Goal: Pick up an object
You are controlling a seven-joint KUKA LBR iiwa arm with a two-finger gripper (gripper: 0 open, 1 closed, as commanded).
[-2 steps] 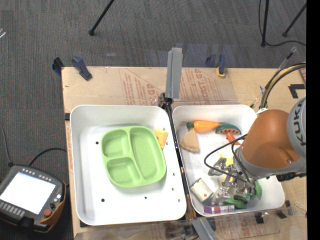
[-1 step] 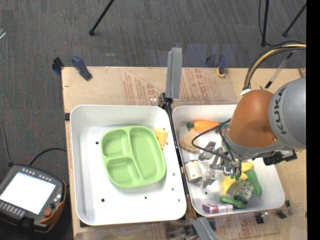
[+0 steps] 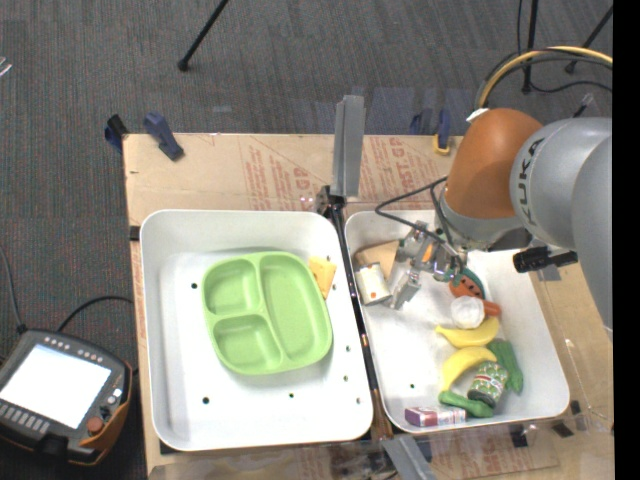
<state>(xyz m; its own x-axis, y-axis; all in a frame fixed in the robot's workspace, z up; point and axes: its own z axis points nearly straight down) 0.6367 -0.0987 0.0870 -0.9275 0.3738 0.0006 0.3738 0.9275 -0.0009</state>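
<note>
Presently catalogued, from the gripper [image 3: 408, 280] outward. Gripper: two metallic fingers hang low over the back left part of the right bin [image 3: 555, 368], spread apart with nothing between them; released. Arm [image 3: 540, 183]: grey, orange band above the wrist, reaching in over the right bin's back right corner.

Right bin contents:
- Small white cylindrical item [image 3: 373, 284], just beside the fingers on their left, near the bin's left wall.
- Tan flat piece [image 3: 374, 257], behind the white item, towards the back left corner.
- Orange and dark item [image 3: 467, 286], just right of the gripper; kind unclear.
- White rounded item [image 3: 467, 312], touching the orange one on its front side.
- Two yellow bananas: one [image 3: 468, 336] just in front of the white rounded item, the other [image 3: 462, 367] nearer the front edge.
- Green vegetable-like piece [image 3: 510, 364], at the right of the bananas.
- Dark green labelled container [image 3: 486, 384], beside the front banana.
- Small pink and white box [image 3: 435, 416], lying flat at the front edge.

Left bin [image 3: 170, 268] contents:
- Green divided plate [image 3: 267, 311], three compartments, about central.
- Yellow wedge-like piece [image 3: 322, 272], touching the plate's back right edge, near the bin's right wall.

Both bins sit side by side on a cardboard-covered bench [image 3: 240, 173]. Beyond the bench's front left corner, on the floor: a handheld pendant with screen [image 3: 60, 393].
</note>
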